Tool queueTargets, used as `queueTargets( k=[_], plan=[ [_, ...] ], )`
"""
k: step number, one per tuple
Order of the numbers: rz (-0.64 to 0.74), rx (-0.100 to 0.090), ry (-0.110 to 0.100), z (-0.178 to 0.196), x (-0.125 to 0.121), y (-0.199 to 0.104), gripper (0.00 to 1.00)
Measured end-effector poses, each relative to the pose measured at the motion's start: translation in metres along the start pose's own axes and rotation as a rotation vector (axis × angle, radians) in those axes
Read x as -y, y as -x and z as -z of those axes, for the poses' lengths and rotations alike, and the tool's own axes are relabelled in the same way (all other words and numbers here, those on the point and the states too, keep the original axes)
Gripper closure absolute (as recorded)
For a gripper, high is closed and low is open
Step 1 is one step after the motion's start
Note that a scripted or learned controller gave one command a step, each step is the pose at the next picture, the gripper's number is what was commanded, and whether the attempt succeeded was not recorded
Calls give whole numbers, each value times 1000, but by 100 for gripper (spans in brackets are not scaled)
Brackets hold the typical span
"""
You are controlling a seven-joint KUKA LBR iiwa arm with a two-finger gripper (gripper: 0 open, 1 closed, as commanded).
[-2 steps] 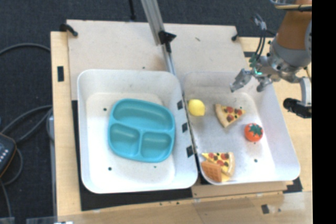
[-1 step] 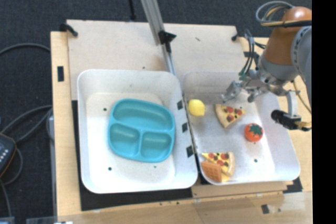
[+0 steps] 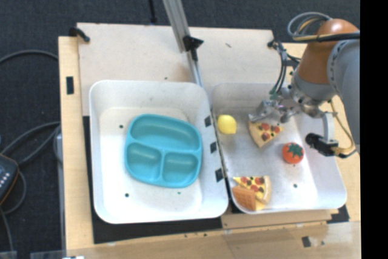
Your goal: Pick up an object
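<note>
Hanging low over the right bin [image 3: 321, 191], the claw [image 3: 267, 113] sits at the top edge of a pizza slice [image 3: 265, 132], its metal tips just above or touching the crust end. Whether those tips are spread or pinched, I cannot tell; the angle hides the gap, and nothing shows clamped between them.

The slice lies flat and thin on the bin floor, so the likely failure is a grip that skates over the top or catches only a corner, letting the piece tip and drop. A descent slightly off could also shove the slice sideways instead of trapping it.

Just to the claw's left lies a lemon [image 3: 227, 124], near enough to be nudged. A tomato [image 3: 292, 153] sits below and to the right, and a second pizza slice [image 3: 252, 190] farther below, well apart. A blue divided plate [image 3: 162, 150] rests in the left bin [image 3: 109, 203], far off.
</note>
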State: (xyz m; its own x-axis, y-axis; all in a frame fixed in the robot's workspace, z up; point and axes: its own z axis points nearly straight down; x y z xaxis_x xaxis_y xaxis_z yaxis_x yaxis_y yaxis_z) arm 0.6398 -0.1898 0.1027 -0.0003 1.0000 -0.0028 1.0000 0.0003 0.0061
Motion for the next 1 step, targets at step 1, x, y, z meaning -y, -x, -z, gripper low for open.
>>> queueTargets(
  k=[1],
  plan=[
    [2,3,6,15,-2,1,100]
  ],
)
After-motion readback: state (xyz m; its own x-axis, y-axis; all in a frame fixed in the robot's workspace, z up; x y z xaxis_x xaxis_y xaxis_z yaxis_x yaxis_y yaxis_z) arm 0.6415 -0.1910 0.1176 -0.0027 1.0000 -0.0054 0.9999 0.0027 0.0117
